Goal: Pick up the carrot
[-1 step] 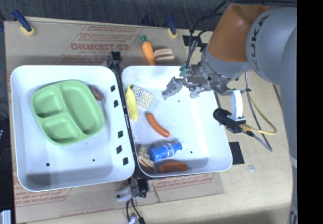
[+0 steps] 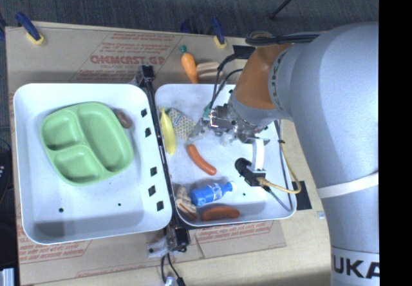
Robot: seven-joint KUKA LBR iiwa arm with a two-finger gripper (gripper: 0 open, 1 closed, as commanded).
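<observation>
1. Arm [image 2: 322, 104]: grey with an orange band above the wrist, entering from the right side of the view and bent over the right bin [image 2: 277, 204].
2. Table [image 2: 129, 53]: carries two shallow white bins side by side. The left bin [image 2: 38, 214] holds a green divided tray [image 2: 87, 143].
3. Right bin contents: a yellow banana-like item [image 2: 167, 131], an orange-red sausage [image 2: 201, 159] lying diagonally mid-bin, a blue bottle [image 2: 211, 192], and a second sausage [image 2: 220, 213] at the near wall.
4. Pincer [image 2: 225, 125]: positioned low over the upper middle of the right bin. Cannot tell whether it is open or closed; nothing is visibly held.
5. Carrot [image 2: 188, 67]: orange with a green top, lying on the table outside the bins, just beyond the right bin's far rim, beside a tan block [image 2: 207, 71].
6. Governing relation: the carrot lies up-view and slightly left of the pincer, across the bin's far wall. Its long axis runs roughly up-down in the view, green end farthest. Judgement: the pincer must clear the rim and close across that axis.
</observation>
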